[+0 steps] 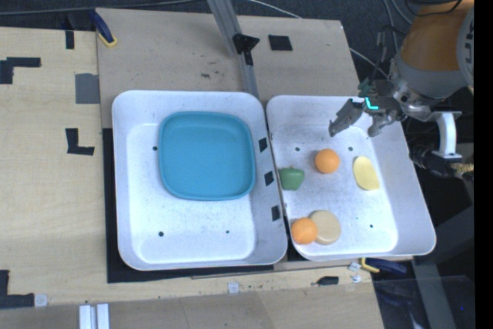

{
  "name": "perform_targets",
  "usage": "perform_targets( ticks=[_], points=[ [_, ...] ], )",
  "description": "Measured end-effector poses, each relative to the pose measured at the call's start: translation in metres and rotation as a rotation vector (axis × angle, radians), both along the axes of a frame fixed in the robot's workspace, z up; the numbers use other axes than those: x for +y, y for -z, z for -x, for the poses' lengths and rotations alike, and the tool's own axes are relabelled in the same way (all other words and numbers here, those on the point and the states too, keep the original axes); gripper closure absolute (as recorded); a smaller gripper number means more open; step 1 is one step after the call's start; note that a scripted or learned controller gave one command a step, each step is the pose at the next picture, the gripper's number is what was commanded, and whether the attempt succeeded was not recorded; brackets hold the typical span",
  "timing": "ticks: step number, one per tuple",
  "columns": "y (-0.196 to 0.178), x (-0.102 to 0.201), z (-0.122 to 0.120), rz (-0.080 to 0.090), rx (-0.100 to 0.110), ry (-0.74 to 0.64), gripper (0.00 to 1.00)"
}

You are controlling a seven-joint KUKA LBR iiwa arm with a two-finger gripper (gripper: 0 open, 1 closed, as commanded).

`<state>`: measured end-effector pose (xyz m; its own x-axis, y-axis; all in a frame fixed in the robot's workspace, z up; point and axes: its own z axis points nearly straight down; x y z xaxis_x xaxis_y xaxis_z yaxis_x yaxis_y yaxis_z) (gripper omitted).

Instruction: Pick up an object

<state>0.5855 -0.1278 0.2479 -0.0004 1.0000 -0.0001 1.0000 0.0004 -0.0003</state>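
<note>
Orange and cream sit nearest the camera: an orange ball (pixel 303 231) touches a beige round piece (pixel 326 227) at the lower edge of the right bin (pixel 400 231), low in the frame. Further up the same bin, a green object (pixel 291 179) lies against its left wall, a second orange ball (pixel 326 161) rests near the middle, and a yellow oval piece (pixel 366 172) lies just to its right. In the left bin (pixel 131 204) a blue square plate (pixel 206 155) lies flat. Farther back, at the right bin's upper right corner, the gripper (pixel 357 122) hangs with its two dark fingers (pixel 343 118) spread apart, nothing between them, well apart from the nearer orange ball.
</note>
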Motion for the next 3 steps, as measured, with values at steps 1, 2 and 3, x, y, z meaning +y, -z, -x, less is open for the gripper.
perform_targets(
  ticks=[1, 2, 3],
  points=[
    [0.0, 0.0, 0.0, 0.0, 0.0, 0.0, 0.0],
    [0.045, -0.006, 0.0, -0.001, 0.004, 0.0, 0.0],
    [0.104, -0.005, 0.009, -0.001, 0.005, 0.0, 0.0]
  ],
)
